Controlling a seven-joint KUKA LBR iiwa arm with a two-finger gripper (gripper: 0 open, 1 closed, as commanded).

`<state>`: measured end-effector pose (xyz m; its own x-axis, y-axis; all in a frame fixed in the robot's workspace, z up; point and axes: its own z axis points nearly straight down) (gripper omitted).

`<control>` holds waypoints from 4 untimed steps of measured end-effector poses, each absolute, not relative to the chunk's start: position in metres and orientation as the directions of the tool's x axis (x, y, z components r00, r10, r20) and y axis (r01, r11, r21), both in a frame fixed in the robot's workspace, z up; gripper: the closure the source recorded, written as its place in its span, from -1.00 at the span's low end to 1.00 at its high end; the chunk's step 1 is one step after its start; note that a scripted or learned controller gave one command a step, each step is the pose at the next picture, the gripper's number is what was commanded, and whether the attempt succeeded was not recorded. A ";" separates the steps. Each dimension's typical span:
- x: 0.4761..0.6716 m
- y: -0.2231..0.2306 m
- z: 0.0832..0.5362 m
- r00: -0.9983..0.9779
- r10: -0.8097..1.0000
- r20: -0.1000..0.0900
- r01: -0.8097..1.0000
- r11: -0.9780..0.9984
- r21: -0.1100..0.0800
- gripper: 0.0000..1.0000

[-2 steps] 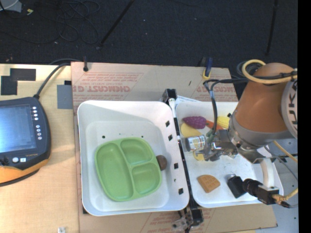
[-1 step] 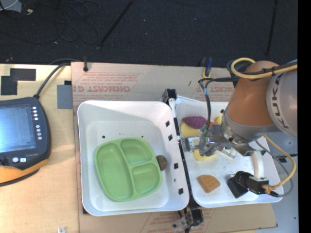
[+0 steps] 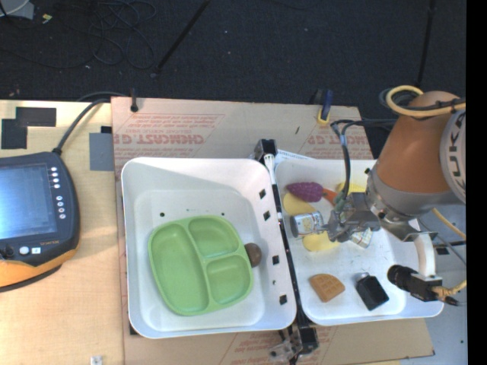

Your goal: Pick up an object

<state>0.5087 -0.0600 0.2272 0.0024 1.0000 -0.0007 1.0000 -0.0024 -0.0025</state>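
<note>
- Clutter sits loose in the right shallow white bin (image 3: 304, 299), within reach of the grey-and-orange arm; the two-finger gripper (image 3: 344, 228) hangs low over a pale yellow lump (image 3: 318, 241), probably the target; whether it is clenched or released I cannot tell.
- Lump's long axis runs roughly left to right; a small clear jar (image 3: 306, 223) lies just beside it; the green sectioned plastic plate (image 3: 199, 263) fills the left bin.

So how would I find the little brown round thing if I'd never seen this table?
Look in the left white bin, the one holding the green divided tray. At the tray's right edge, touching it, sits the small brown ball. It is the bin's one dark, round item, far smaller than the tray.
</note>
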 end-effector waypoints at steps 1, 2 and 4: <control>0.509 -0.107 0.224 0.004 1.000 -0.002 1.000 -0.004 -0.003 1.00; 0.497 -0.047 0.187 -0.003 1.000 0.004 1.000 0.003 -0.008 1.00; 0.502 -0.049 0.184 -0.001 1.000 0.002 1.000 0.001 -0.009 1.00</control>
<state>0.5022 -0.0487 0.1836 -0.0012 1.0000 0.0019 1.0000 0.0012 -0.0088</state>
